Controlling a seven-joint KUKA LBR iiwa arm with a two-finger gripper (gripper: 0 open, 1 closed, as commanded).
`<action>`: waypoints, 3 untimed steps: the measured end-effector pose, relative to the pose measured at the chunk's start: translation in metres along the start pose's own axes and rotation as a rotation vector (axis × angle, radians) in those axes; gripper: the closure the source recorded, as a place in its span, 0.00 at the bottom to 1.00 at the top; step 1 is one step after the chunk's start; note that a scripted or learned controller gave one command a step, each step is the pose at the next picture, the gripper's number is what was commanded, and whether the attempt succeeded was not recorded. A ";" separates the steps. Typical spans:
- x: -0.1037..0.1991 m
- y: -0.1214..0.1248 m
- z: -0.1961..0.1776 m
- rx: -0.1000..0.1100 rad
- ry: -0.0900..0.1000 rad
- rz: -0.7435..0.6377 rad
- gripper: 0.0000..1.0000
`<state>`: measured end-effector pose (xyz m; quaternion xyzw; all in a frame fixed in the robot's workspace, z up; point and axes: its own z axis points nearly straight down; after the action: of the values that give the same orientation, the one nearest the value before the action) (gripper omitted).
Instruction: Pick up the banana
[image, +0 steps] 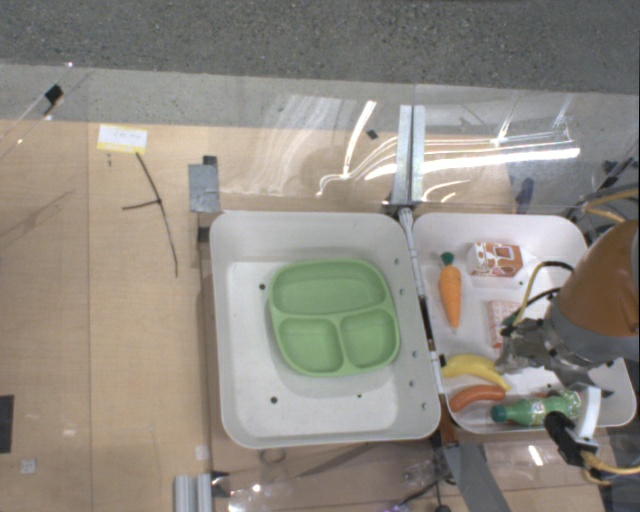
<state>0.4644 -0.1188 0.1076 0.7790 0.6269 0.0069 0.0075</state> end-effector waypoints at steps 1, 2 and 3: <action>-0.003 0.001 -0.001 -0.003 -0.004 0.004 0.00; 0.012 0.013 0.019 0.022 -0.004 0.203 0.00; 0.007 -0.002 0.018 0.020 -0.001 -0.101 0.00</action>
<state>0.4644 -0.1115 0.0891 0.7463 0.6656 -0.0003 0.0002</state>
